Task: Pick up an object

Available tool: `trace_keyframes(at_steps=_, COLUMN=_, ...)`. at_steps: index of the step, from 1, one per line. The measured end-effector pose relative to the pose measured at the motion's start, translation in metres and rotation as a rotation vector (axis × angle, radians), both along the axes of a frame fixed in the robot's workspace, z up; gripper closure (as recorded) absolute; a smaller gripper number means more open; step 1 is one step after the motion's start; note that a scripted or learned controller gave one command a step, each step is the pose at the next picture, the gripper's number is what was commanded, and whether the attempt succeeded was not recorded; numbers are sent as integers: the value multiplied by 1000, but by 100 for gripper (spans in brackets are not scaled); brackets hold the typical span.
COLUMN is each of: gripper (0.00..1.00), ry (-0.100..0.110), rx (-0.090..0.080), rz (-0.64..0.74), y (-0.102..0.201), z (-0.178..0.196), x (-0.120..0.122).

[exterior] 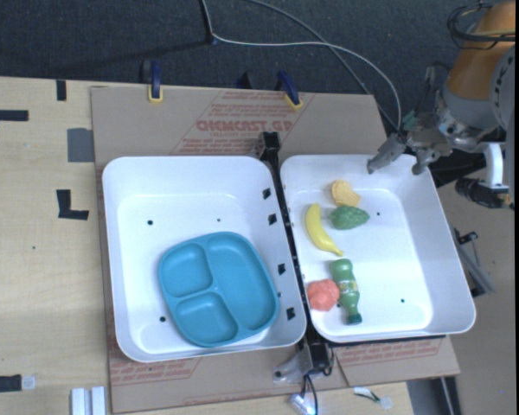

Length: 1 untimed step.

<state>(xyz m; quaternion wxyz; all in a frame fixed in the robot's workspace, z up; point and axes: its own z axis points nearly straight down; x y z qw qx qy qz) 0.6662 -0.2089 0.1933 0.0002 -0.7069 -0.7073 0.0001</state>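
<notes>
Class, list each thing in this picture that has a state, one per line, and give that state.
gripper: open, fingers spread, above the right bin's far rim, holding nothing
banana: lying flat in the right bin
green bottle: lying on its side
orange ball: resting against the bottle
yellow piece: resting, touching the green leafy piece
blue plate: lying flat in the left bin

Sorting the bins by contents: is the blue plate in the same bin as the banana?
No, the blue plate lies in the left bin, while the banana lies in the right bin.
</notes>
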Motion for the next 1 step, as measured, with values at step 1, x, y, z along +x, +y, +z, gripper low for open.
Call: trace_keyframes(at_steps=1, gripper=0, ry=4, rx=1, rz=1, y=22, z=-112, x=1)
